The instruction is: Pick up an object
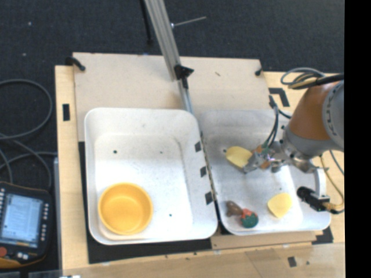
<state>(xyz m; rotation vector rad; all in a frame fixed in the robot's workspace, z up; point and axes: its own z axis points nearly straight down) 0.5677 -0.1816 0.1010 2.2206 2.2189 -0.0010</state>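
Observation:
In the right bin (243, 126) lie a pale yellow lump (237, 156), a second yellow piece (279, 204) near the front right, and a small brown, red and green toy (243, 215) at the front. My gripper (257, 162) hangs low in this bin, its tip just right of the first yellow lump and close to touching it. Above the gripper, the arm's orange band (310, 117) enters from the right.
The left bin (145, 126) holds a yellow bowl (125, 207) at its front left. A slanted metal pole (165, 36) crosses the back of the bench. Cables (301, 77) loop near the arm. A control pendant (20, 219) lies off the bench at left.

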